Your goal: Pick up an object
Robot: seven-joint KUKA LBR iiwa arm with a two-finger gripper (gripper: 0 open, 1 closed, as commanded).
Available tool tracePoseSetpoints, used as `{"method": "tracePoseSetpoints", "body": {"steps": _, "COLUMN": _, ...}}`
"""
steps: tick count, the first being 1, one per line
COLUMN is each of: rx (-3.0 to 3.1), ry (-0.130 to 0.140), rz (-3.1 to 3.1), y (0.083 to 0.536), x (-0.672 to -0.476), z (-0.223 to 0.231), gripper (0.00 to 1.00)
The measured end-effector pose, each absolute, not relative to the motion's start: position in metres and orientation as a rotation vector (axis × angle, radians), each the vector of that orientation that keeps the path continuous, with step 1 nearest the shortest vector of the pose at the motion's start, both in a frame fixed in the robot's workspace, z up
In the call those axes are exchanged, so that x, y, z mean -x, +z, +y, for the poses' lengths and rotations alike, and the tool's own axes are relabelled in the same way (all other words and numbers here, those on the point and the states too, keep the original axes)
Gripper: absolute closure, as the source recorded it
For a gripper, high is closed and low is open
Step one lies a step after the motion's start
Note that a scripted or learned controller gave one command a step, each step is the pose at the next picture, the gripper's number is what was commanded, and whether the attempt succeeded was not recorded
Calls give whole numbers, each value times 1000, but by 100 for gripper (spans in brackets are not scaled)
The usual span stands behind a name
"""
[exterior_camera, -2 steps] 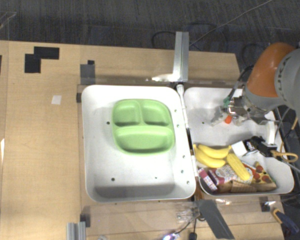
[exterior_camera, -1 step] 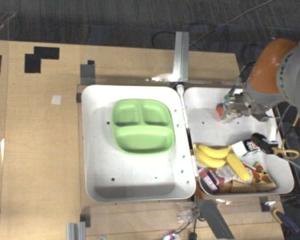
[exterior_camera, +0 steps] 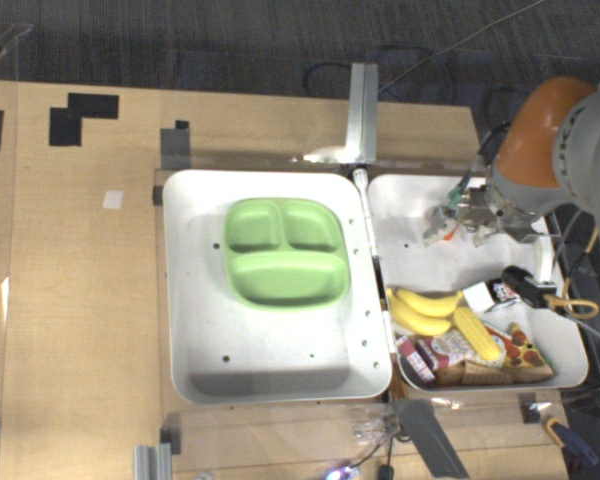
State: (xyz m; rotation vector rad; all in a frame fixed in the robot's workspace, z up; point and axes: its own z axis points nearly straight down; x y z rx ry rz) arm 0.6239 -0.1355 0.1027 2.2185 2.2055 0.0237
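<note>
Presently on the bench:

- Left bin: shallow white tray, smooth, with rounded corners. It bears one item.
- Plate: matte green plastic, a rounded rectangle moulded into three compartments, two small ones toward 12 o'clock and one wide one toward 6. It lies flat at the centre of the left bin.
- Right bin: a matching white tray, just beside the left bin at its 3 o'clock.
- Gripper: grey metal, over the bare floor of the right bin toward 12 o'clock. Whether the claw stands apart or together cannot be told, and nothing is seen clamped in it.
- Bananas: two smooth, curved yellow fruits lying side by side, near the centre of the right bin, toward 9 o'clock.
- Yellow cob: a ridged cylinder, possibly corn, touching the bananas at their 4 o'clock.
- Packets: glossy printed wrappers, crumpled, at 7 o'clock in the right bin.
- Wedge: flat and brown, with red spots, at 5 o'clock.
</note>
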Motion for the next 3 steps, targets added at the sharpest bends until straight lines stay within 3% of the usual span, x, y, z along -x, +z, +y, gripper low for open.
{"method": "tracePoseSetpoints", "body": {"steps": 1, "rx": -2203, "ry": 9, "rz": 2231, "y": 87, "x": -671, "z": -130, "gripper": 0}}
{"method": "tracePoseSetpoints", "body": {"steps": 2, "rx": -2202, "ry": 8, "rz": 2231, "y": 87, "x": -671, "z": -130, "gripper": 0}}
{"method": "tracePoseSetpoints", "body": {"steps": 3, "rx": -2192, "ry": 17, "rz": 2233, "y": 101, "x": -674, "z": -128, "gripper": 100}}
